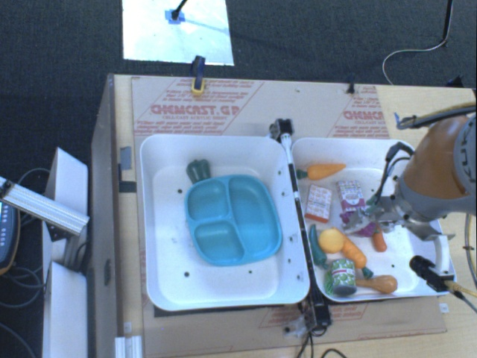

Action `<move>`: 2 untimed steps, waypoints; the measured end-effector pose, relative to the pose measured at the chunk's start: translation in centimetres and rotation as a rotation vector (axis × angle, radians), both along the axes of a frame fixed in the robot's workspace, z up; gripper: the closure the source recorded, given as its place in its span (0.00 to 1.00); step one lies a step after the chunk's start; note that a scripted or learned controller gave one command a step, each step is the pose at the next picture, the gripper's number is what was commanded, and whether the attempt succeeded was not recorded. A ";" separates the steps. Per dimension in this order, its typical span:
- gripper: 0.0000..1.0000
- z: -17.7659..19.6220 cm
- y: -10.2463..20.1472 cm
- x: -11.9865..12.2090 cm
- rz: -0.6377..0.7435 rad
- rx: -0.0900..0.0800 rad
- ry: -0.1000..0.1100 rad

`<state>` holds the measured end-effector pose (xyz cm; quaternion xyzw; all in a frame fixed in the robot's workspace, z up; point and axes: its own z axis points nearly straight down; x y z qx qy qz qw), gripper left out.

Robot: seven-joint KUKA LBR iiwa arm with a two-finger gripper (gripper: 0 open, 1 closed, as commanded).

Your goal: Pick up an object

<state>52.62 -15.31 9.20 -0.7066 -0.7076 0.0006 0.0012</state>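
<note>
My claw (365, 221) hangs low in the right bin (370, 149), right of centre, over a purple toy (350, 216); its grip I cannot tell. Behind the bins, the brown board (223, 103) reads "CHEMCAST GP" in red. The carton's (318, 203) print is illegible.

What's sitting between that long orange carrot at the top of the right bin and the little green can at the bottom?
In the camera view, between the orange carrot and the green can lie a red-and-white box and a yellow lemon-like fruit.

Toys crowd the bin floor (373, 176) left of my pincer (365, 221): purple packet (350, 198), orange carrot (353, 253), yellow lemon (332, 240).
</note>
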 end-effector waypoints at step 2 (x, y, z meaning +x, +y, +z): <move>1.00 9.3 12.3 0.6 0.004 0.001 -0.005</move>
